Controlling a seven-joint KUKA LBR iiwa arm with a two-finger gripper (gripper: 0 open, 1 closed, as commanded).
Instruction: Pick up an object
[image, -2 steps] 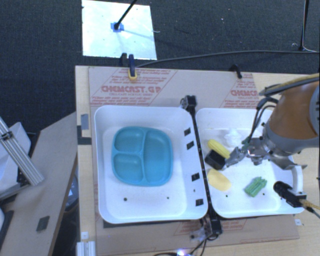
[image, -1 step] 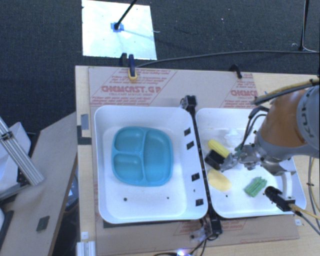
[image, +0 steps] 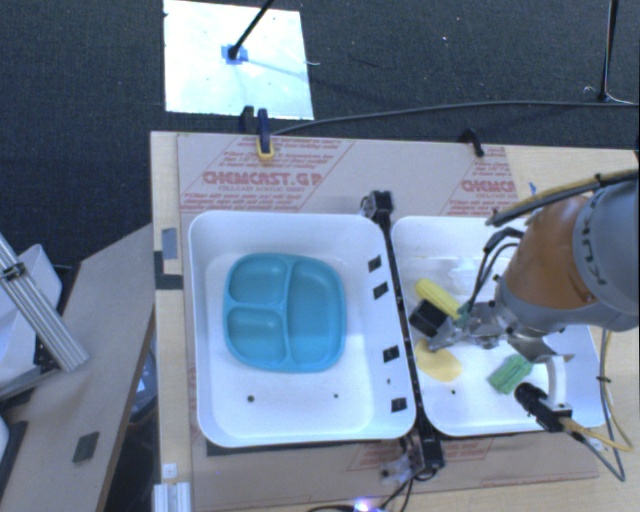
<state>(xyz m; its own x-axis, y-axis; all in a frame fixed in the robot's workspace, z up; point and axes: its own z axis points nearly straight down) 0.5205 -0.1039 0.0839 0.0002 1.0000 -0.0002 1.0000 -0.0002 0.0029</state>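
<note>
Hovering tool (image: 447, 338), finger state unclear, over yellow-handled, black-tipped object (image: 432, 303) in rt bin (image: 470, 425).

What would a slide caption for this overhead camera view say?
Arm's gripper low in the right bin among small yellow items; a blue tray in the left bin.

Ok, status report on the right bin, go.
Gripper down in right bin, fingers over yellow-and-black tool and pale yellow piece; grasp unclear. Green block beside the arm, untouched. Blue divided plate alone in left bin.
</note>
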